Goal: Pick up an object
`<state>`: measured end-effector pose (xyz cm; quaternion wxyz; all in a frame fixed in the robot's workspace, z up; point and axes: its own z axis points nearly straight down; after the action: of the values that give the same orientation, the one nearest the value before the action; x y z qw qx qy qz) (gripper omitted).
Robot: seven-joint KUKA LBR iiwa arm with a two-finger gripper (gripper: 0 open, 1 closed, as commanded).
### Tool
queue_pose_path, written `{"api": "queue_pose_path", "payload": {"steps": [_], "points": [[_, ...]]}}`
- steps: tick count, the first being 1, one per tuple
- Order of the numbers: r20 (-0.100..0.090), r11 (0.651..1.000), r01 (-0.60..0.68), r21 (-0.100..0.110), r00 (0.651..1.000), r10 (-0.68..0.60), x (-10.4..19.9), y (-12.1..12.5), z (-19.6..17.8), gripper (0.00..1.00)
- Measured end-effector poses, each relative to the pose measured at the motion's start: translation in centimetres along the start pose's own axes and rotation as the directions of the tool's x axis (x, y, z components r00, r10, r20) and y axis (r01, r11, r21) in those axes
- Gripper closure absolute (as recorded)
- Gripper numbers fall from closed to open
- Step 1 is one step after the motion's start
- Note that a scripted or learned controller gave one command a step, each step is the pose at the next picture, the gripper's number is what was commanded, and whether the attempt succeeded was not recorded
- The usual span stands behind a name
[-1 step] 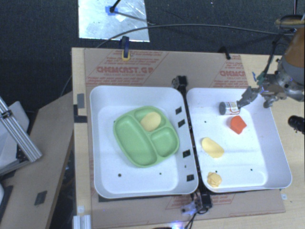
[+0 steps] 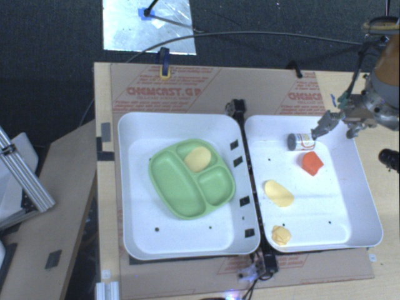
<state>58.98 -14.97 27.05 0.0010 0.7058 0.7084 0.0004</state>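
Hovering over the right bin's far edge, the gripper [image 2: 326, 125] hangs beside a small can, holding nothing.

In the camera view the arm reaches in from the right, and whether its claw is wide or narrow cannot be told. The small can [image 2: 301, 142] lies on its side in the right bin [image 2: 359, 230], long axis roughly left to right, grey end pointing left. Its nearness to the claw suggests it is the target. An orange block [image 2: 312, 163] sits just beside it; two yellow pieces [image 2: 279, 194] [image 2: 280, 234] lie nearer the front. The left bin [image 2: 134, 230] holds a green tray [image 2: 178, 189] with a yellow item [image 2: 198, 159] in one compartment.
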Motion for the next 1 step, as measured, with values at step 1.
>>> {"api": "queue_pose_path", "payload": {"steps": [1], "points": [[-0.001,1.000,-0.001,0.003,1.000,0.001,0.49,-0.04,4.25,0.00]]}}
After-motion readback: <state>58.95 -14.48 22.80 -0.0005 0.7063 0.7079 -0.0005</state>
